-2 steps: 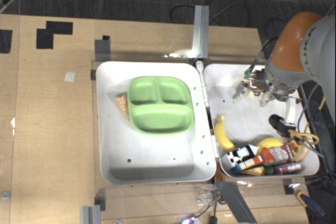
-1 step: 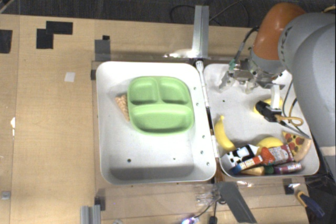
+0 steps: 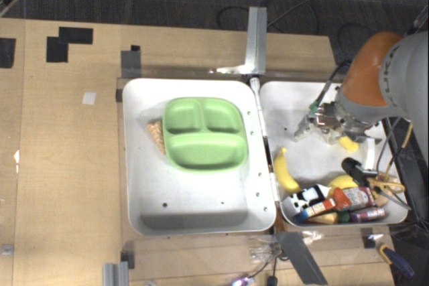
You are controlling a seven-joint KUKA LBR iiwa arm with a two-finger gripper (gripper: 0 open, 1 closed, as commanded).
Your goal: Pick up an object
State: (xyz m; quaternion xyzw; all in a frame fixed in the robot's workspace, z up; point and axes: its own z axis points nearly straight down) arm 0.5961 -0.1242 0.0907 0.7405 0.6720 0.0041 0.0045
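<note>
I read the metal two-finger gripper low in the right shallow white bin; finger state — cannot tell. Risk: closing on bare floor, curved yellow banana well apart.

Two bins side by side on the bench: left bin, right bin. In the left bin, a sectioned tray toward the far side, with a small flat snack tucked just under its left edge. In the right bin, a banana along the left wall; right of it, against the near wall, a heap of bottles and small toys. Over the right bin's far right part, the arm, with the gripper at its left end.
</note>
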